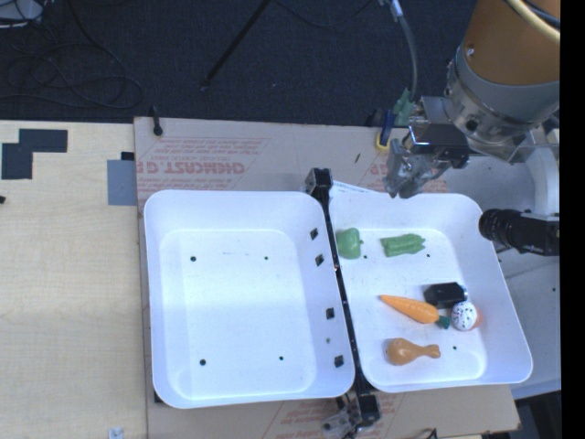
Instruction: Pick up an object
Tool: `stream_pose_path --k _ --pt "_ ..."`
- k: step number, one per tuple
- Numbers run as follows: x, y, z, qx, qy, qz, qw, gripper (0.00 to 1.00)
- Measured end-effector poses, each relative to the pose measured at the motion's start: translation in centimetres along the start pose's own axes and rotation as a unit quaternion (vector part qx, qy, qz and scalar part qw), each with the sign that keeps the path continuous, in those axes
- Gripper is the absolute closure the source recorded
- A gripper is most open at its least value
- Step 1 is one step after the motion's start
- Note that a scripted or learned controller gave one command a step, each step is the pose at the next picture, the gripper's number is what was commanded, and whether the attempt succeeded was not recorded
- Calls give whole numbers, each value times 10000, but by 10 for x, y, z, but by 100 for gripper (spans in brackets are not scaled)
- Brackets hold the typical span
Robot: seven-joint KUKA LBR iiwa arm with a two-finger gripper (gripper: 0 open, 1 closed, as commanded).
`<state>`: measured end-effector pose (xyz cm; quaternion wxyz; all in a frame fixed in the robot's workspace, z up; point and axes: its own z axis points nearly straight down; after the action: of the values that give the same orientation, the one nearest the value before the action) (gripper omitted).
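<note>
1. The gripper [405,186] hangs over the back rim of the right bin [494,373]; I cannot tell how its jaws stand.
2. In the right bin lie a green piece [348,242] near the divider and a green pepper [403,243] beside it.
3. Further to the front are an orange carrot [410,308], a black object [444,293], and a white spotted ball [464,315].
4. A tan drumstick [410,351] lies nearest to the front rim.
5. The left bin [164,245] stands beside the right one.

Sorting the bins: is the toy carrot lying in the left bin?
No, the toy carrot lies in the right bin, beside a black object.
</note>
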<state>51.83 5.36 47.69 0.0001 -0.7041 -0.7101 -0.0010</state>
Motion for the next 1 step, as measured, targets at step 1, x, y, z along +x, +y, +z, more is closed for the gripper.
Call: stream_pose_path --k 1 --pt "32 12 -64 -9 -6 23 10000 100"
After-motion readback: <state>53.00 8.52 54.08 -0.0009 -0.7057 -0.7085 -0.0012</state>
